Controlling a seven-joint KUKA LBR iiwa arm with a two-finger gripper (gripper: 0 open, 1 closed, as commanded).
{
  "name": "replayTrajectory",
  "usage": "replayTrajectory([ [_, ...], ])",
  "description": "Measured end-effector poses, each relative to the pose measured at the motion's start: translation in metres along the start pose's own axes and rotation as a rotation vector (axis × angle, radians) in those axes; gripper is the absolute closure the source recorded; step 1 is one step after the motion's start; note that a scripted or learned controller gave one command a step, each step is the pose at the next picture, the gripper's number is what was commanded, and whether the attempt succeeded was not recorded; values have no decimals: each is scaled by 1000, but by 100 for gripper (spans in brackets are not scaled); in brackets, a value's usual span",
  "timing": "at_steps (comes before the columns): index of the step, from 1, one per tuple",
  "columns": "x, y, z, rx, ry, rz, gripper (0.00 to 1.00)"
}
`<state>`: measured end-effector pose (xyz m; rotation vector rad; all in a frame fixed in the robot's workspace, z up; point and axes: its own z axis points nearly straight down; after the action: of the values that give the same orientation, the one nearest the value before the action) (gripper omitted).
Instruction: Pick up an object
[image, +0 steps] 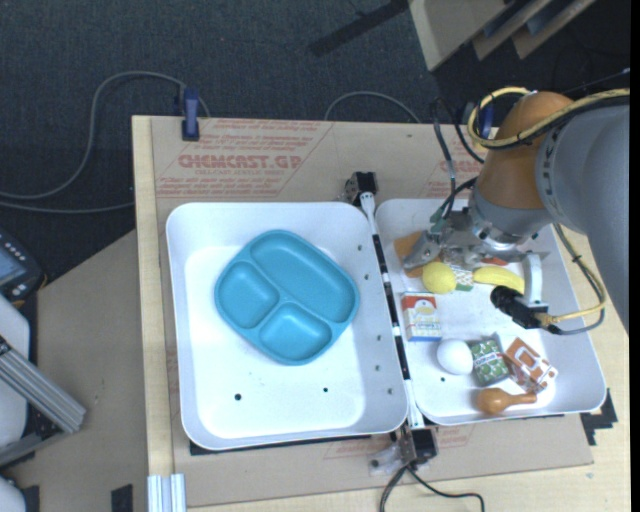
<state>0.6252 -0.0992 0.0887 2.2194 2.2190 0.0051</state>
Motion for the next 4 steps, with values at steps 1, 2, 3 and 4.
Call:
replayTrajectory([
  [1,1,19,-1,-4,-6,0,0],
  [2,0,10,-3,-13,-5,-2,0],
  [3,1,-2,-3,-15,-6,-1,0],
  [4,4,-30,-3,-16,-7,0,0],
])
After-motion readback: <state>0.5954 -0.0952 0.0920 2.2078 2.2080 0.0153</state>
